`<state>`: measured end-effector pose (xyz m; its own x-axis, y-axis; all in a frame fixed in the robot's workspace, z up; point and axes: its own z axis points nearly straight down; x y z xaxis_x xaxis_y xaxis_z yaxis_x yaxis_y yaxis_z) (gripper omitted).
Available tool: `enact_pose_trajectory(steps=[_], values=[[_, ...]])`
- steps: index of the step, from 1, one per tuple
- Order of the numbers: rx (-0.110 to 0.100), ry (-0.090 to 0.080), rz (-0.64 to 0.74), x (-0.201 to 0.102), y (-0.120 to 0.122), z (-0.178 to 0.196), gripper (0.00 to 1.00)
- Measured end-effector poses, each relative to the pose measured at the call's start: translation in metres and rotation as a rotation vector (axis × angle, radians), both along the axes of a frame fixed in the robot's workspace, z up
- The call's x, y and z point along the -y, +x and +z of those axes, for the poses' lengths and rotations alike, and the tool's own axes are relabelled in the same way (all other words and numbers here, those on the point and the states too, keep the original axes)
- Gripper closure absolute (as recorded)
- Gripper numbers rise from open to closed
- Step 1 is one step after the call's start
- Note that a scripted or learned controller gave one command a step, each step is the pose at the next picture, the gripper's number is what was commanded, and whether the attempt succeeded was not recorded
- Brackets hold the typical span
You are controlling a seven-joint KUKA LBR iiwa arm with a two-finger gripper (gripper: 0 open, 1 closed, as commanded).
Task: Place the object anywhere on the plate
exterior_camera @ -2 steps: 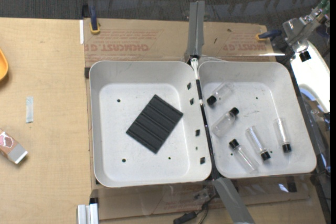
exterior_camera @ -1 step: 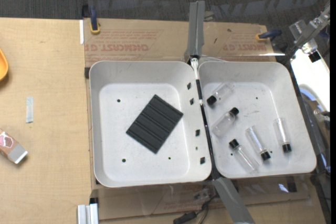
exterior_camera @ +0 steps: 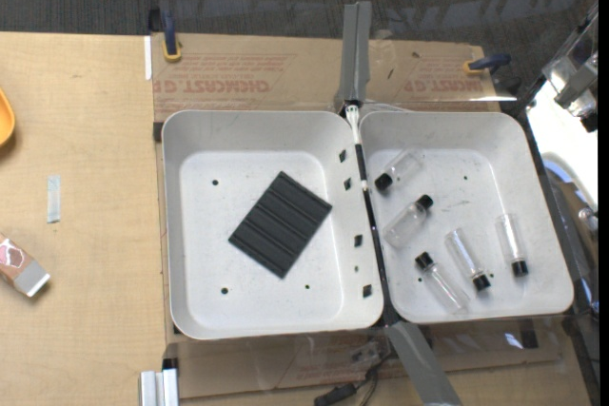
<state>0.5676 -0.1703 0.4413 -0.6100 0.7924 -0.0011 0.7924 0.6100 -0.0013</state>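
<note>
A dark ribbed rectangular plate (exterior_camera: 281, 224) lies flat and turned diagonally in the middle of the left bin (exterior_camera: 181, 204). Several clear vials with black caps lie scattered in the right bin (exterior_camera: 533, 166): one (exterior_camera: 398, 168) near its back left, one (exterior_camera: 411, 216) just in front of that, and three (exterior_camera: 468, 257) along the front right. A grey metal part of my arm's end (exterior_camera: 576, 76) pokes in at the view's upper right edge, above the right bin's back right corner and apart from every vial. Nothing is seen held by it.
A grey post (exterior_camera: 356, 52) rises behind the seam between the bins. Cardboard (exterior_camera: 257, 76) lies under the bins, clamped at both back corners. On the wooden bench at left sit a small metal strip (exterior_camera: 53, 200) and a red-and-white block (exterior_camera: 21, 267).
</note>
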Motion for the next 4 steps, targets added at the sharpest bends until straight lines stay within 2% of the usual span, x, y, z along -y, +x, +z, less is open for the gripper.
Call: enact_pose_trajectory(steps=[1, 2, 3, 4], values=[[0.0, 0.0, 0.028, 0.016, -0.026, 0.0, 1.0], [0.0, 0.001, 0.119, 0.042, -0.046, 0.0, 1.0], [0.001, 0.0, 0.202, 0.052, -0.073, 0.0, 1.0], [0.001, 0.0, 0.291, 0.052, -0.077, 0.0, 1.0]])
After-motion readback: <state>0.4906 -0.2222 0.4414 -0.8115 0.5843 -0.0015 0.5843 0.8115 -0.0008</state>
